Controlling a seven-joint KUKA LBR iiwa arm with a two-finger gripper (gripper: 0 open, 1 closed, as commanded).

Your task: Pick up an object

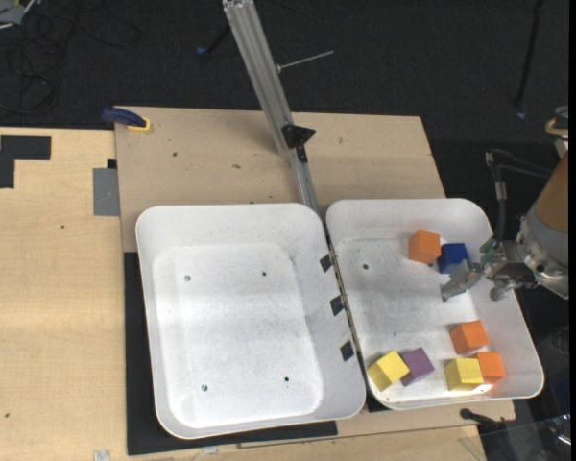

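Observation:
The right bin (365, 221) holds several small blocks. An orange block (424, 246) and a blue block (452, 256) sit side by side near its far right. My gripper (478, 287) hovers just below the blue block, by the bin's right wall. It is open, with bare bin floor between its fingers (455, 285). Closer to the front lie an orange block (468, 335), another orange block (492, 365), a yellow block (464, 374), a purple block (418, 362) and a second yellow block (390, 369).
The left bin (232, 320) sits against the right one, with black clips (335, 304) along the shared edge. A slanted aluminium rail (264, 75) rises behind the bins. The wooden bench (48, 286) extends to the left.

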